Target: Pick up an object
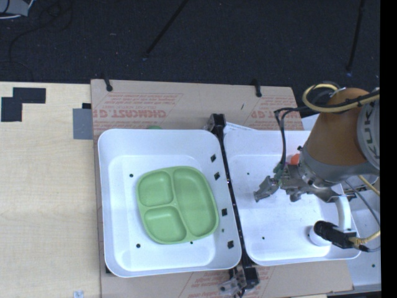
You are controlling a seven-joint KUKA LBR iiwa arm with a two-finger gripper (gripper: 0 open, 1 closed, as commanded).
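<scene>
The tool (265, 191) hangs over the right bin (279, 234). The green plate (177, 205) lies well apart in the left bin (118, 185), across the divider (227, 194). Whether the tool is open, I cannot tell.

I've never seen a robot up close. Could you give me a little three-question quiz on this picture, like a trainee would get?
1. True or false: the gripper is above the bin on the view's right.
2. Where does the green divided plate lie? A: in the bin on the view's left; B: in the bin on the view's right; C: in neither bin.
3. Fill in: the plate has ___ compartments.
Key: 1 true; 2 A; 3 three.
</scene>
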